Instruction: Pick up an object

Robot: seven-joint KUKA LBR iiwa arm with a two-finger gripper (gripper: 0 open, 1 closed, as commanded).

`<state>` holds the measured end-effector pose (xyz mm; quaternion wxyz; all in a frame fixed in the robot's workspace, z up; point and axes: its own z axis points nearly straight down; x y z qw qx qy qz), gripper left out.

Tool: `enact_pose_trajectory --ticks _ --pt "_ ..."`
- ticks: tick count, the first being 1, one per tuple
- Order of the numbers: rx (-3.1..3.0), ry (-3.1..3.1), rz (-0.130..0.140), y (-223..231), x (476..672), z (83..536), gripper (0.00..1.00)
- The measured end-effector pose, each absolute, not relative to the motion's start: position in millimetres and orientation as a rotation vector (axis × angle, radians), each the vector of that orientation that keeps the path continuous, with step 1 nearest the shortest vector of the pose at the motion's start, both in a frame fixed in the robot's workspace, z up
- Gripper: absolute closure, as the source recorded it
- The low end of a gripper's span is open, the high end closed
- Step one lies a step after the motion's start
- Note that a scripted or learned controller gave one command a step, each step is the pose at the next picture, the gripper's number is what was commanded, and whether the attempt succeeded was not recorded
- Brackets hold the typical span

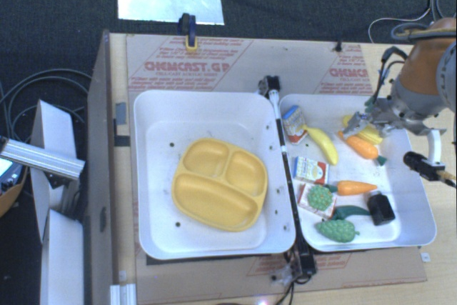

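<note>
The right bin point(414, 225) holds several toy foods. A yellow banana point(323, 142) lies near its middle, and an orange fruit-like piece point(362, 147) and a small yellow piece point(370, 135) sit at the back right. My gripper point(362, 123) hangs low over those two pieces, right above the yellow one. I cannot tell whether it touches either. An orange carrot point(355, 188) lies nearer the front, beside a small red and white carton point(309, 170).
A yellow divided plate point(220, 183) lies in the left bin point(157, 153). In the right bin there are also a small can point(293, 119), a green broccoli on a card point(319, 198), a green bumpy vegetable point(337, 230), a dark green piece point(351, 212) and a black block point(380, 209).
</note>
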<state>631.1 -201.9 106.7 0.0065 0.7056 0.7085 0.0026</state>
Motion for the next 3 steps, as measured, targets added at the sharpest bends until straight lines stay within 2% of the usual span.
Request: enact_pose_trajectory --ticks 1,2,3 --pt "2.207 2.224 0.008 -178.3 672.2 86.5 0.00" --pt "2.208 2.224 0.005 -179.8 670.7 96.9 1.00" --pt "2.207 2.227 0.004 -179.5 670.5 96.4 0.00"
